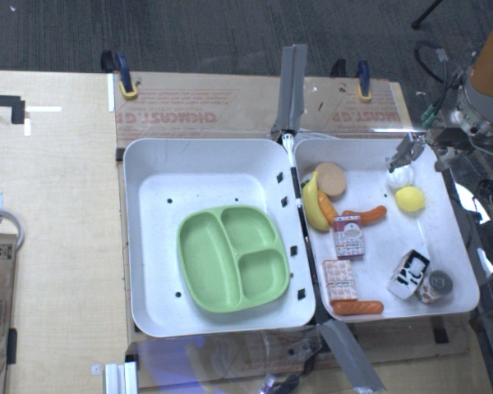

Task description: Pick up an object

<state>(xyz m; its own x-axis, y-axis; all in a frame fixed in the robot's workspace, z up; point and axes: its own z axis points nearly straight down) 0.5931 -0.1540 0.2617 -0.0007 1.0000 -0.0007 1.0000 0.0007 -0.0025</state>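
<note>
Yellow lemon [409, 199] sits near the right bin's [456, 220] far right corner; my gripper [404, 161] hangs just above it, clamped on something white [400, 176].

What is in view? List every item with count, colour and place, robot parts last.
Bins: 2, white, side by side on the bench.
Divided plate: 1, green, in the left bin.
Banana: 1, yellow, right bin, left side.
Round bun-like item: 1, tan, beside the banana.
Sausages: 2, orange-red, right bin; one mid-bin, one at the near edge.
Small cartons: 2, red and white, right bin, left half.
Lemon: 1, yellow, right bin, far right.
Black-and-white carton: 1, near right corner.
Can: 1, silver-topped, near right corner.
Clamps: 2, blue and yellow, far bench edge.
Gripper: 1, grey, over the right bin's far right corner, above the lemon.
</note>
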